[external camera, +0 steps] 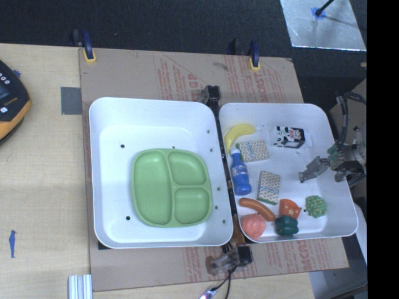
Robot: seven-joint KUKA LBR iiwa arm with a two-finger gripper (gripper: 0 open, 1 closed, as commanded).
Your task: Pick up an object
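**Colours and patterns on the bench**

Two white bins are seen: the left bin (106,167) and the right bin (321,120). A pale green divided plate (170,187) is shown. A yellow banana (238,132), a blue bottle (239,174), an orange-red sausage (257,208), a pink-red round fruit (254,225), a dark green pepper (287,225) and a light green broccoli (315,206) are seen. A black-and-white cow-patterned carton (288,136) and two checked packets (253,149) are noted.
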